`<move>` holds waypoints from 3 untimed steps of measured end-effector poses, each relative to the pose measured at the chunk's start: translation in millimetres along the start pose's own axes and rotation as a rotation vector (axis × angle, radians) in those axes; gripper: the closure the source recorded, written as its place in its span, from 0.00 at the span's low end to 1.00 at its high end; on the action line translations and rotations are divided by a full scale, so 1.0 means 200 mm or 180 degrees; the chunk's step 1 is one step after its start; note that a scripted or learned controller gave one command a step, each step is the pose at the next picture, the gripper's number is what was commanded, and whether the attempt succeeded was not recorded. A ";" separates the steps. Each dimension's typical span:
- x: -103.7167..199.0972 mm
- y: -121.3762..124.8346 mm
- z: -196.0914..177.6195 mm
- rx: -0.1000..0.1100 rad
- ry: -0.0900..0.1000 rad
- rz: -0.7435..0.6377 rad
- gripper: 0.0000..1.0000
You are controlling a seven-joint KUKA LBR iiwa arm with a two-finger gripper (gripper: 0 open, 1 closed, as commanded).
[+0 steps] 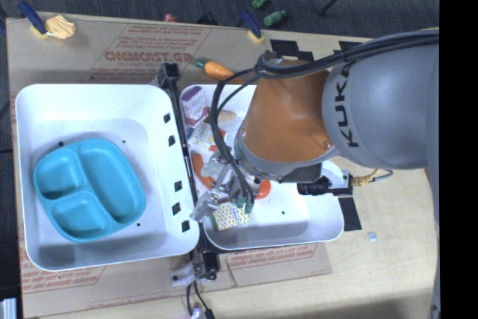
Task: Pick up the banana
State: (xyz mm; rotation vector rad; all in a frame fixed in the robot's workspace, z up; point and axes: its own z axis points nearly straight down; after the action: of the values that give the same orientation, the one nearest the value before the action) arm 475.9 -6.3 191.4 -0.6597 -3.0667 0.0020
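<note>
arm low over the right bin, banana not made out

the grey arm (373, 108) with its orange band (287, 119) hangs low over the right bin (314, 224), and the gripper (228, 194) sits near that bin's left wall, among a heap of small packets and toys. i cannot tell how it stands, nor whether it has anything. the banana cannot be picked out: the arm covers most of the bin, so which way it lies is unknown. the left bin (45, 97), smooth white plastic, holds a glossy blue divided tray (88, 189). a small carrot-like toy (217, 70) lies on the cardboard beyond.
</note>
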 end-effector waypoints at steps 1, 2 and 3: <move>0.13 0.28 0.00 -0.0004 -0.0010 0.0017 0.00; 0.26 0.58 0.38 0.0001 -0.0002 -0.0378 0.00; 0.27 0.58 0.34 0.0015 0.0025 -0.0392 1.00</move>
State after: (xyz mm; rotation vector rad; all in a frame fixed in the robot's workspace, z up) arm 473.7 122.1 123.0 -0.4686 -3.0929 0.0061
